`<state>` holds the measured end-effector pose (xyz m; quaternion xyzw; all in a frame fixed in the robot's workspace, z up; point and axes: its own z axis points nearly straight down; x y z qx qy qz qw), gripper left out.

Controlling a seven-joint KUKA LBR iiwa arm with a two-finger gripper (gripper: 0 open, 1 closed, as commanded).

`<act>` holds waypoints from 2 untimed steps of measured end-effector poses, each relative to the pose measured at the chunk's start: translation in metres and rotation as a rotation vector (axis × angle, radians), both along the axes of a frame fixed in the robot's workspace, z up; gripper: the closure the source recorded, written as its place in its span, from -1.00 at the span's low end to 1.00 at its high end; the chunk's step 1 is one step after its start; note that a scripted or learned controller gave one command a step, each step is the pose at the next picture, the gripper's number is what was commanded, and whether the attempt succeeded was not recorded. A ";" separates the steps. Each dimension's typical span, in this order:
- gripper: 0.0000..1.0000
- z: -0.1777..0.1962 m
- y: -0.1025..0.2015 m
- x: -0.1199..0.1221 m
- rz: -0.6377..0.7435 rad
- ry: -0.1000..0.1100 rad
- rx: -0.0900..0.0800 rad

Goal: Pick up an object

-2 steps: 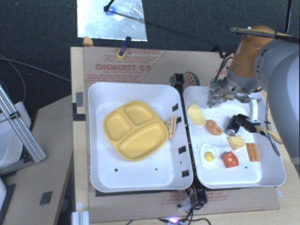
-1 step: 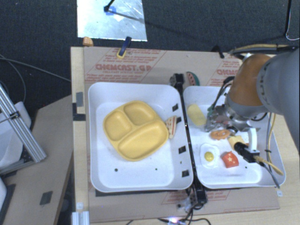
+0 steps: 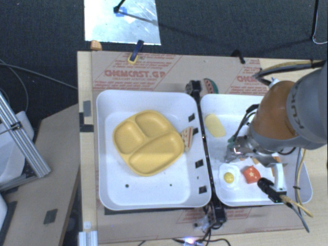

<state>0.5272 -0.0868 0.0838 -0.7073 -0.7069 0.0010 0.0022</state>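
1. Tomato, small and red, lies in the right bin, just right of the fried egg.
2. We see the gripper low over that bin, above the egg and left of the tomato.
3. We cannot tell how its fingers stand.
4. A yellow piece lies farther back from the egg; a yellow plate sits in the left bin.

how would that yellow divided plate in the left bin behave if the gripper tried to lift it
The yellow divided plate looks like moulded plastic, so probably stiff and light. It is wide and shallow, so a two-finger pinch on its rim would likely tilt it. Its smooth surface may be slippery.
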 end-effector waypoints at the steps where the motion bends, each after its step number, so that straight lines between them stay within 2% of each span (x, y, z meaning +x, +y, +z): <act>1: 1.00 0.107 0.090 0.009 0.014 -0.016 0.001; 2: 1.00 0.076 -0.007 -0.021 -0.008 -0.004 -0.005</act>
